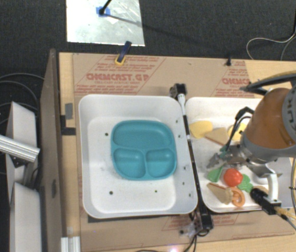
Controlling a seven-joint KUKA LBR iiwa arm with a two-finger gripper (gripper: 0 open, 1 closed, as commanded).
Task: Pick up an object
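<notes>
Apparently the gripper (225,155), its open-or-closed state impossible to tell, sits low in the right bin (200,105), with the red ball (232,177) just below it toward the camera.

A teal divided tray (143,149) lies in the left white bin (93,140); a reflective sheet (105,13) lies beyond the bench.
</notes>
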